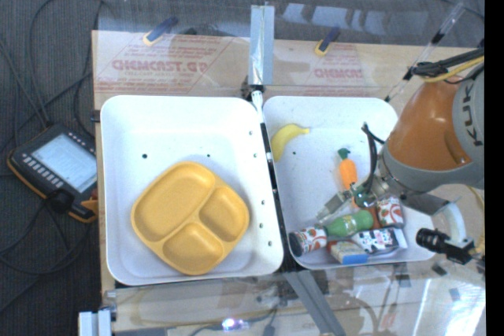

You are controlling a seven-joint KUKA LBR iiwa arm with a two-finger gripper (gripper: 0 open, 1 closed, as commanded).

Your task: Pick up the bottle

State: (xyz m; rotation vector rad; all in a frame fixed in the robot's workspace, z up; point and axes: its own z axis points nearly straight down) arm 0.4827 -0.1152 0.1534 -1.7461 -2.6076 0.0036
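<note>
The bottle (351, 224) is green and lies on its side in the near part of the right bin (315, 118), among other small packages. The grey arm with its orange band (429, 130) reaches in from the right. Its gripper (356, 199) hangs low over the bin, just above and behind the bottle, close to its top side. The wrist hides part of the gripper, so contact with the bottle is unclear.
An orange carrot toy (346, 169) and a yellow banana (287, 138) lie further back in the right bin. A red-and-white can (309, 239) and small boxes (372, 241) crowd the bottle. The left bin (126, 130) holds a yellow divided plate (190, 216).
</note>
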